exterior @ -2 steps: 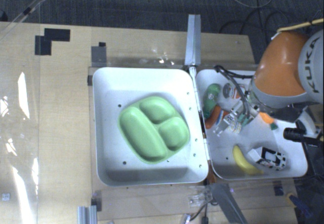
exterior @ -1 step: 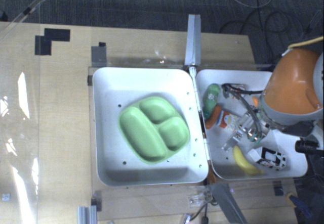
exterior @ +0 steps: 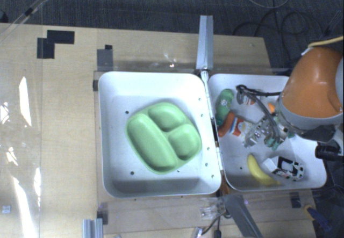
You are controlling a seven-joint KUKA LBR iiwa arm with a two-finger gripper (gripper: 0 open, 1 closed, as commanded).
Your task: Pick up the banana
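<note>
banana (exterior: pixel 260 170) first: you can see it lying flat on the floor of the right bin (exterior: pixel 317 180), close to that bin's front edge and a little toward its left side. it lies free, with nothing gripping it. just beside it, toward the front right corner, sits a small black-and-white object (exterior: pixel 289 167), close enough that the two may touch; you can't settle that from this angle.

the gripper (exterior: pixel 263 134) hangs over the middle of the same bin, behind the banana and apart from it. its metal parts blur into the clutter under it, so whether it is spread or closed is something you cannot tell from this view. nothing can be seen pinched in it. the arm (exterior: pixel 314 86) covers much of the bin's right side.

along the left wall of the right bin you have a green item (exterior: pixel 224 100) and an orange-red one (exterior: pixel 227 122), both well away from the banana. the left bin (exterior: pixel 115 178) carries a green divided tray (exterior: pixel 164 136) and plays no part.

so judge the task as barely begun: the tool is over the correct bin, but the grasp and the lift are all left to do. you would likely need it brought toward the front edge, lined up over the fruit, and kept clear of the black-and-white neighbour.
</note>
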